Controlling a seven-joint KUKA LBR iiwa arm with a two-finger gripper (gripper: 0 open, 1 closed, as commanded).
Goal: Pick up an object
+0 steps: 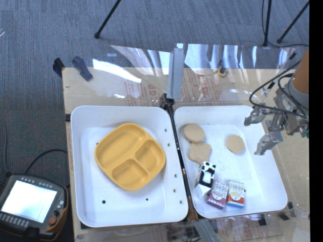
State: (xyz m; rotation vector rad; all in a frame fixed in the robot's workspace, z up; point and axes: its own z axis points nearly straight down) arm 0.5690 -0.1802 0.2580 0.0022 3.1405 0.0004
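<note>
Cookies, three tan flat discs [235, 144] in right bin [267, 185], gripper [260, 134] over that bin's right rim, fingers spread apart, nothing between them, nearest cookie just left of it, untouched.

Robotics lab or test cell, not a home. Grey office carpet [45, 29] underfoot, black tripod legs [112, 11] standing on it far beyond the gripper [266, 130]. Teach pendant [31, 204] with lit screen on the floor, well off to the gripper's far side past both white bins [81, 135]. Cardboard-topped bench [131, 84], clear shield [217, 57] behind, loose cabling [265, 87] just above gripper.
</note>
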